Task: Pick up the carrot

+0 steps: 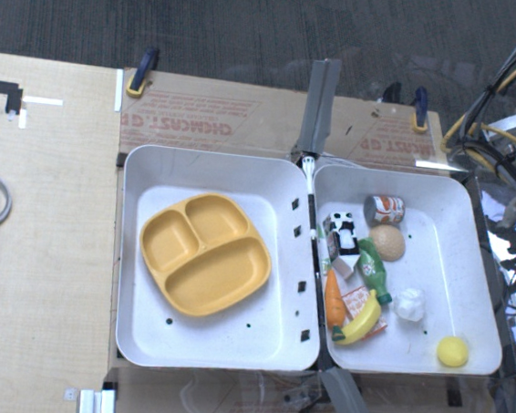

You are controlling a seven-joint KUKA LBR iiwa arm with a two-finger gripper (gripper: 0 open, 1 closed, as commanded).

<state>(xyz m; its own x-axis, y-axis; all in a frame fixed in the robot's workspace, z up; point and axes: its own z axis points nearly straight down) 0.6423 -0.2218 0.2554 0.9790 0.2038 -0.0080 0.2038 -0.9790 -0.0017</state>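
Carrot [334, 297] lies by the banana [361, 320], seemingly touching it.

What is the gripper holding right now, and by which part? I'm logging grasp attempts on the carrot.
Nothing is seen held. The carrot lies in the right bin against its left wall, beside the banana, with no fingers around it.

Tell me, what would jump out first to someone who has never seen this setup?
Probably the yellow divided plate, lying alone in the left bin. Next comes the clutter of small toy food along the left side of the right bin: an orange carrot against the divider wall, a banana beside it and a green bottle just above. A yellow ball sits apart in the near right corner.
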